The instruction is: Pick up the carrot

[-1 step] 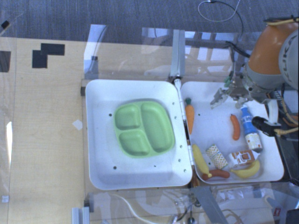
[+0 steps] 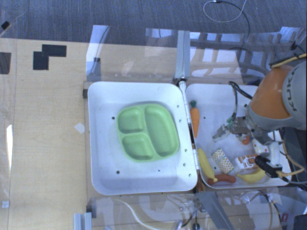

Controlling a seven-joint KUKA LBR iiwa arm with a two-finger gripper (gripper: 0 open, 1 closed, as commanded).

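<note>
While the arm (image 2: 280,97) reaches in from the right over the right bin (image 2: 211,92), the gripper (image 2: 225,131) hangs low inside that bin, around its middle, metal fingers pointing left. Fingers look parted a little, nothing between them as far as I can see, though they are small and a bit blurred. The carrot (image 2: 194,120) lies at the left wall of the right bin, toward the far end, orange body running near-to-far with the green top at the far tip; it is left of the gripper and apart from it, not touching. Nearer in the same bin: a yellow banana (image 2: 204,163) along the left wall just below the carrot, a red sausage-like piece (image 2: 223,178) at the near edge, a checkered small packet (image 2: 222,159) beside the banana, an orange-and-white carton (image 2: 246,162) right of it, and a second yellow banana (image 2: 252,176) at the near right. The left bin (image 2: 103,143) holds a green divided plate (image 2: 147,132) with three compartments, sitting about centre. Both bins rest side by side on the wooden bench (image 2: 45,143); black marks (image 2: 48,55) show at the far left.
</note>
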